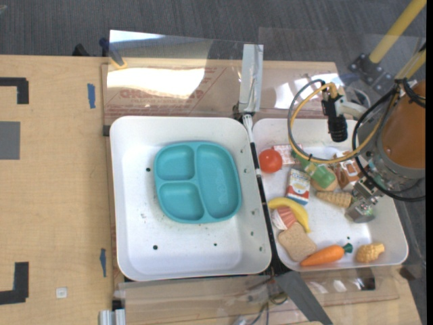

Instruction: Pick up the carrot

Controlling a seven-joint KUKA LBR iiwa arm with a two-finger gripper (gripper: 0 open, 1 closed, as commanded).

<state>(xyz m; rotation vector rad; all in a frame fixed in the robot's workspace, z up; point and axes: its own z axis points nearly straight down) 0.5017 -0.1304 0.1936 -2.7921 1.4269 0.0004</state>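
Observation:
The orange carrot point(323, 254) with a green tip lies on its side near the front edge of the right bin point(396, 239), between a bread slice point(296, 241) and a small yellow toy food point(370, 251). My gripper point(360, 207) hangs low over the right side of this bin, behind the carrot and a little to its right. It does not touch the carrot. The grey arm with its orange band point(409, 137) rises behind it at the right.
The right bin also holds a red tomato point(270, 160), a banana point(292, 210), a small carton point(298, 185), a green item point(323, 176) and a waffle cone point(335, 198). A teal divided plate point(198, 180) sits in the left bin point(132, 202). Cables point(304, 124) loop above the right bin.

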